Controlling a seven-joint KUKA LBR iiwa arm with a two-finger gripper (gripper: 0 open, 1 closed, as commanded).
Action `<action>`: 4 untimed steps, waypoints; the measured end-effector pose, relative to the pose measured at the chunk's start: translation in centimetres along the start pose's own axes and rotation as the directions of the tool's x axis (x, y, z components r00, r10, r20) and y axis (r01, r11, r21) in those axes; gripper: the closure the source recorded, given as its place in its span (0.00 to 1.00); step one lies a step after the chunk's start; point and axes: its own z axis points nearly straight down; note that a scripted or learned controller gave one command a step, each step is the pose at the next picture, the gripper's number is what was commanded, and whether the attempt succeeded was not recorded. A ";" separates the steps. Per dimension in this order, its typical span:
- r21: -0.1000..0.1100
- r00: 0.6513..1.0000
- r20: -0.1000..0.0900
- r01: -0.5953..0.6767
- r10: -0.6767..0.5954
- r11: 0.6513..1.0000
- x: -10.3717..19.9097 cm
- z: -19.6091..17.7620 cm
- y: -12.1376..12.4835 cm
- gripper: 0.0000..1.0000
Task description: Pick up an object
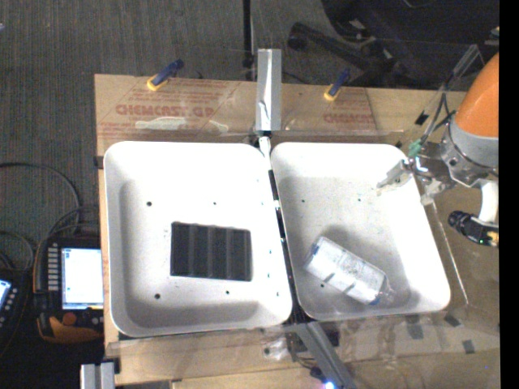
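A clear plastic bottle (347, 271) with a white label lies on its side in the right bin (324, 168), towards the bin's near edge. A black ribbed rectangular block (211, 251) lies flat in the middle of the left bin (138, 168). My gripper (408, 173) hangs over the right bin's far right corner, well above and to the right of the bottle. Nothing shows in its grasp. The grey wrist and orange band (486, 96) sit behind it at the frame's right edge.
The two bins meet along a narrow centre seam (277, 217). A metal post (268, 87) stands behind them, with two clamps (165, 74) on the board. A handheld pendant (73, 278) lies left of the bench. Cables run beside the arm (470, 221).
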 end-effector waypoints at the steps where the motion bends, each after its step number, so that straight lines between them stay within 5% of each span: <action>1: 0.001 0.962 0.002 -0.272 0.272 0.962 1.9 -7.6 2.4 0.00; 2: 0.004 0.953 0.001 -0.302 0.302 0.953 3.2 -0.1 -2.3 0.00; 3: 0.005 0.805 0.001 -0.593 0.593 0.805 4.2 0.4 -4.4 0.00; 4: 0.005 0.587 0.002 -0.809 0.809 0.587 4.7 3.2 -4.8 0.00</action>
